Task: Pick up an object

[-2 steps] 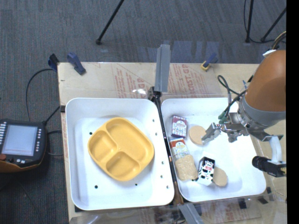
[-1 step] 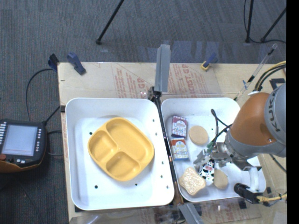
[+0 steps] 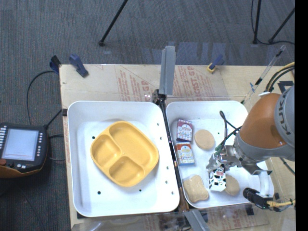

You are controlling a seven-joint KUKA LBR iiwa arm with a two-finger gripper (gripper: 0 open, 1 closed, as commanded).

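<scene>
- Hovering low over the right bin (image 3: 240,110), the hand (image 3: 217,163) sits at about 5 o'clock in that bin, right above a small black-and-white spotted carton (image 3: 218,180).
- Whether the hand is apart, together or clamped on the carton, I cannot tell: the wrist and the orange band (image 3: 260,124) cover that part, so no grasp can be claimed.
- The spotted carton seems the likeliest target. It lies near the bin's front wall, between a pale bread-like slab (image 3: 195,187) at its 9 o'clock and a small tan lump (image 3: 232,185) just beside it at 3 o'clock.
- Judging by its look, the carton is light and fairly stiff, with flat, possibly slick printed sides; a firm squeeze could dent it. Taking it across its narrow flat faces, near the middle, looks safest.
- Crowding is the risk: the tan lump may touch the carton, so one side could catch on it.
- Other choices lie toward 11 o'clock of the hand: a round tan biscuit-like disc (image 3: 204,139), and two small printed packets, one dark red (image 3: 184,130) and one orange and blue (image 3: 185,154), lying flat and harder to pinch.
- The left bin (image 3: 79,153) holds a yellow divided plate (image 3: 124,153), wide and shallow, poor for a two-finger grasp except at its rim.
</scene>
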